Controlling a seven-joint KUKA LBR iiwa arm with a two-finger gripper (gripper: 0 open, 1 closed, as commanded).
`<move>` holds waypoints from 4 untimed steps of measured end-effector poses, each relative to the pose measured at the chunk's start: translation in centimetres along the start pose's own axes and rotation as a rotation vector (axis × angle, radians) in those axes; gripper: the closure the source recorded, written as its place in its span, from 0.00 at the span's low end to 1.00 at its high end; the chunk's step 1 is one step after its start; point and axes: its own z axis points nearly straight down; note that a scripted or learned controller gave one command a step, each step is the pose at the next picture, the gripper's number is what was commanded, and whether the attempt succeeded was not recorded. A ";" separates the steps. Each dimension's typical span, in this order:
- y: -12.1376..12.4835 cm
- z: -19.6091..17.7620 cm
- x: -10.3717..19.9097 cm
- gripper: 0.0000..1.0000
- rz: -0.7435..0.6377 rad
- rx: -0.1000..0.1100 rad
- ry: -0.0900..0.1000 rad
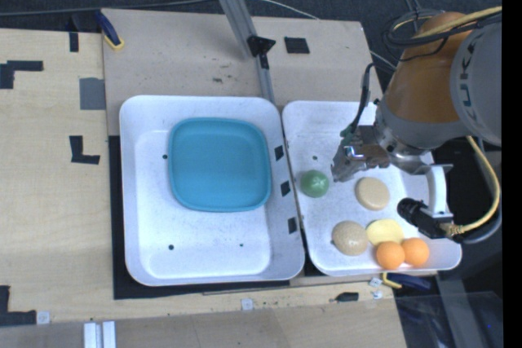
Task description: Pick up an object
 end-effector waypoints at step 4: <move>2.5 0.5 15.1 0.00 0.004 0.001 -0.002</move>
